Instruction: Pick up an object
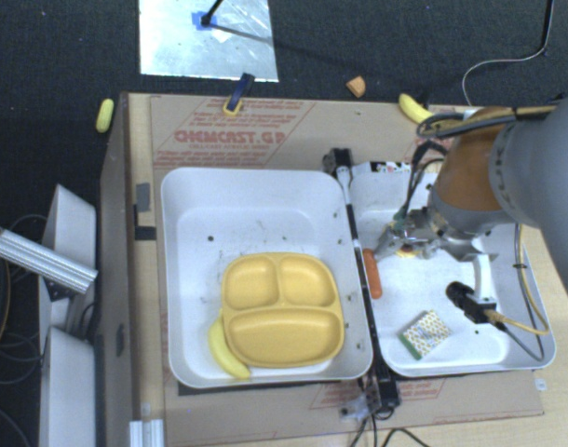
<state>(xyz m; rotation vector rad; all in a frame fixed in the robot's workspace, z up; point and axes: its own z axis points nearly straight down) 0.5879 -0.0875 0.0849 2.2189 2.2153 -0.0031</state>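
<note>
Over the right bin (517,357) the grey arm (517,170) is reaching in from the right, its orange band showing above the wrist, and the gripper (407,240) is hanging low near the bin's left wall — how it is set at the tip is something I cannot tell, since the wrist and cables are blurring that part. Just beside the gripper, an orange carrot-like piece (372,275) is lying lengthwise along the divider between the two bins, apart from the tool. Nearer the front of the same bin, a small green-and-white patterned block (426,332) is resting on the floor, tilted, well clear of the gripper. A black cable fitting (470,303) is dangling from the arm above that bin. Across the divider, the left bin (200,203) is holding a yellow divided plate (282,310) with a yellow banana (224,352) tucked against its front-left edge. Behind the bins, another banana (413,108) is lying on the cardboard-covered worktop (228,128).
</note>
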